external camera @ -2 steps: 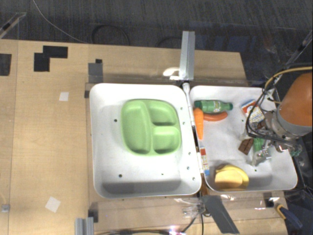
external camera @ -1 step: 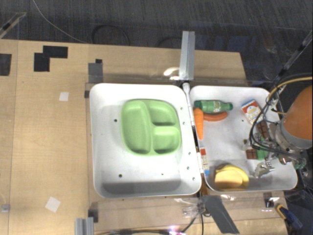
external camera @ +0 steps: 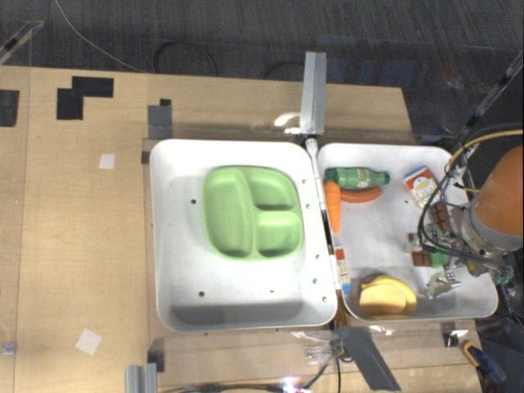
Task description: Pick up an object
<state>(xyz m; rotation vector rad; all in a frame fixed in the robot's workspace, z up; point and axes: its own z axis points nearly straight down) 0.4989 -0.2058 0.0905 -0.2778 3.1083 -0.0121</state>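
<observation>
The claw [external camera: 443, 283] is seen low in the right bin [external camera: 385, 155], by its near right corner; whether it is open cannot be told, and nothing is seen held. The banana [external camera: 386, 295] lies just left of it, long axis crosswise. Farther off lie the carrot [external camera: 332, 203], bottle [external camera: 356, 177] and carton [external camera: 419, 185].

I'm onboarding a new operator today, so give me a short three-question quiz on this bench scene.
1. True or false: the green tray lies in the right bin.
2. Which lies nearest the gripper? A) green bottle B) yellow object C) carrot
3. Fill in: the carrot lies along the right bin's ____ wall.

Key: 1 false, it lies in the left bin; 2 B; 3 left.
</observation>
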